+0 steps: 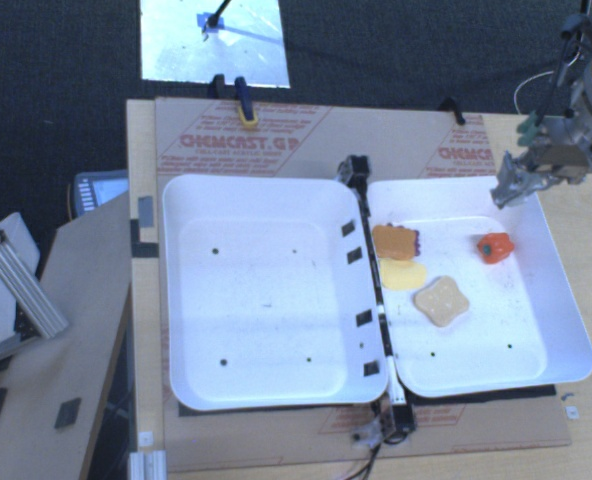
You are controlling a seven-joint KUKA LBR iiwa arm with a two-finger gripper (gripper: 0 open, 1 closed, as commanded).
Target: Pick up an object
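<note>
While the end effector (pixel 509 190) hung over the right bin's (pixel 561 298) far right rim, its state unclear, the approach seemingly remained, needing a descent onto the nearby pepper (pixel 494 248).

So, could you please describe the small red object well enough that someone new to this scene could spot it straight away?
Take the right-hand bin of the two white bins. The small red object lies alone in its far right part, just below the pincer hanging over that corner. It is the only red piece with a touch of green; the orange slab, yellow disc and tan toast-like piece cluster near the divider.
</note>
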